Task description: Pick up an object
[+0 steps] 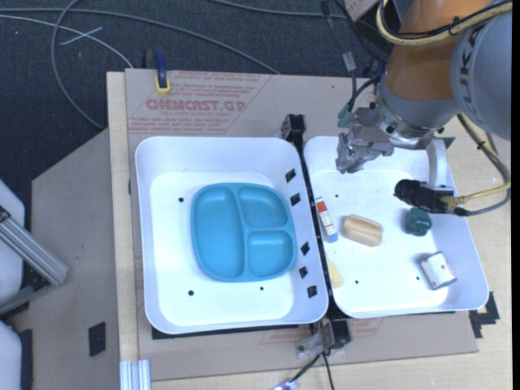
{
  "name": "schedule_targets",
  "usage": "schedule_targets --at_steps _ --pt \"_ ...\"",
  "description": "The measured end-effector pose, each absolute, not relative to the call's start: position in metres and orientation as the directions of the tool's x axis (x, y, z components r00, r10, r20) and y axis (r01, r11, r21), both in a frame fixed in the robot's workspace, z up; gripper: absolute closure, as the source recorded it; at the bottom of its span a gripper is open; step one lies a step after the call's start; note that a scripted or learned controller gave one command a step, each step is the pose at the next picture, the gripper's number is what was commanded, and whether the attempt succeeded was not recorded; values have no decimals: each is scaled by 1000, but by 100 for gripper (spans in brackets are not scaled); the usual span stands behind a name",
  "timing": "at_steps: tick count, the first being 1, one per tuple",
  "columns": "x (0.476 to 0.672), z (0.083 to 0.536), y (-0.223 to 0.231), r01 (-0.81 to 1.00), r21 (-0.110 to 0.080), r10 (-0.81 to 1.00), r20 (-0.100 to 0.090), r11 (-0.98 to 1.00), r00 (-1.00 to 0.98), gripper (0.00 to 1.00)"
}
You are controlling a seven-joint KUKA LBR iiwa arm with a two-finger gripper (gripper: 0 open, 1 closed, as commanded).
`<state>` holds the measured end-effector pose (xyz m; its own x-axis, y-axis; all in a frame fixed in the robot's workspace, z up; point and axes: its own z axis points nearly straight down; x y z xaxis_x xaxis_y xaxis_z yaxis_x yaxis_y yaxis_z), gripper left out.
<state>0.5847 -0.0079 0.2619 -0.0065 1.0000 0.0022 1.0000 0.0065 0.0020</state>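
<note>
White block [437,270] sits nearest, well below gripper [355,154] | tan bread-like piece [362,231] just below gripper, in right bin [390,301] | jaws: cannot tell | risk: descent lands on bare floor short of piece, grabbing nothing

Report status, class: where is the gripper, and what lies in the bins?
Gripper above right bin's far-left corner, nothing between fingers. Tan block, green piece, white piece lying loose. Blue tray in left bin.
</note>
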Motion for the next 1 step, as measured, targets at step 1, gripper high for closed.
schedule_targets --at_steps 1 --pt "603 257 34 1000 1 1000 2 5 -5 100"
